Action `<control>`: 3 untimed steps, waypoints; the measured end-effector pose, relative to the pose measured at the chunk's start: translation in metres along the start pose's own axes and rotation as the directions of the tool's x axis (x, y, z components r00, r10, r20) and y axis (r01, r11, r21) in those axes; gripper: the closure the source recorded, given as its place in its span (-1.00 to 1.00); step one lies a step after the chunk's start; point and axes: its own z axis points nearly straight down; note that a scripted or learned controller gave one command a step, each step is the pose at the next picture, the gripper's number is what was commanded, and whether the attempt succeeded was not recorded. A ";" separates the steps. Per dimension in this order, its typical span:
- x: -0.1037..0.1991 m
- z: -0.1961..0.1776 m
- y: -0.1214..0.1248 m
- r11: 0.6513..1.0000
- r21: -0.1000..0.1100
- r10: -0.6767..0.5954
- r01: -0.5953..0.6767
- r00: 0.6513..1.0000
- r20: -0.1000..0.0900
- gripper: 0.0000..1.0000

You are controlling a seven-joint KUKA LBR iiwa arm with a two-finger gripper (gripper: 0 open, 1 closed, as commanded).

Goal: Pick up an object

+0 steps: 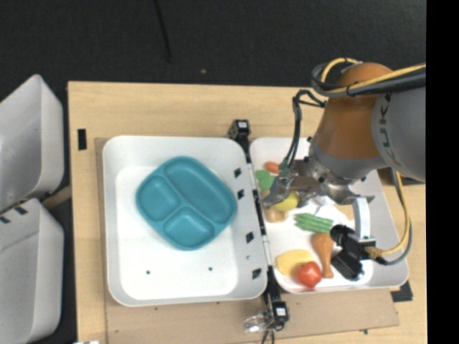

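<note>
My gripper [281,190] hangs low over the left part of the right bin [337,285], under the grey and orange wrist. It sits right above a small yellow piece [288,203] and a brownish bit [275,213]; whether it touches them is hidden. Close by lie a green piece [264,180] and an orange-red piece [271,168]. Further toward the front are a green bean pod [313,223], a brown drumstick [325,248], a yellow wedge [289,261] and a red tomato [309,274].
The left bin [129,264] holds a blue divided plate [186,201]. A black fitting with cables [348,255] sticks out from the arm over the right bin's front. Clips [239,128] mark the seam between the bins.
</note>
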 end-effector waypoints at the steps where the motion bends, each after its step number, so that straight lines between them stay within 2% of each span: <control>1: 0.011 -0.026 -0.010 1.000 -0.005 0.000 0.000 1.000 0.001 1.00; 2: 0.001 -0.012 -0.016 1.000 -0.001 0.005 -0.005 1.000 0.002 1.00; 3: 0.008 -0.005 -0.013 1.000 0.000 0.003 -0.003 1.000 0.001 1.00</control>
